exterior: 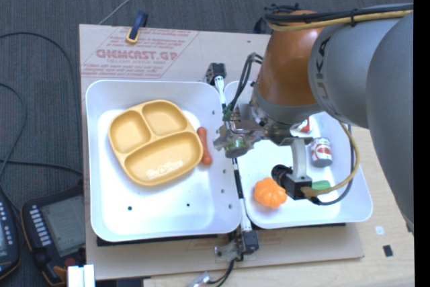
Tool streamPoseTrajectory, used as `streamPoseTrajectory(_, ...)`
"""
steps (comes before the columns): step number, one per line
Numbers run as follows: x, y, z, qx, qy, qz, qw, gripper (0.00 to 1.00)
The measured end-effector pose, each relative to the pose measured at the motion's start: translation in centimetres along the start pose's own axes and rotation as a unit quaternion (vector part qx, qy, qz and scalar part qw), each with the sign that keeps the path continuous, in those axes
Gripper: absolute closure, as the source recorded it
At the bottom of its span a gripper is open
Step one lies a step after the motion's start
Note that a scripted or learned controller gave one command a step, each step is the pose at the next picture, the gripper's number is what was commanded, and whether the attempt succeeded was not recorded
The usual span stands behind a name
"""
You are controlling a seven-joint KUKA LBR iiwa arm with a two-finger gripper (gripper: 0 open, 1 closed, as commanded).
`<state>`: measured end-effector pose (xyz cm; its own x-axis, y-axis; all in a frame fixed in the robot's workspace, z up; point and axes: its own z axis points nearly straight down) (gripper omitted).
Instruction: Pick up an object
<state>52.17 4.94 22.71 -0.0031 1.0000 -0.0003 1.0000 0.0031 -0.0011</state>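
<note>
The hand (232, 139) hangs at the dividing wall (238, 191) between bins; the red sausage (205, 146) lies just beside it, lengthwise along the yellow plate (156, 142); its opening I cannot tell.

The board (138, 54) carries red stencilled lettering that reads roughly "GIEMCAST.GP"; its smaller lines are too blurred. My arm (321, 69) shows part of "KUKA".

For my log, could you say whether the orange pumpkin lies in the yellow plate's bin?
No, the orange pumpkin lies in the bin under the arm, the yellow plate in the other bin.
</note>
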Motion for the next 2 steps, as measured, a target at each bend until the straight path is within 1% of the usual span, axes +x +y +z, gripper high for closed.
streamPoseTrajectory(1,0.0,0.1,-1.0,0.000,0.000,-0.001,1.0000,1.00)
streamPoseTrajectory(2,5.6,-3.8,-1.0,0.000,0.000,0.001,1.0000,1.00)
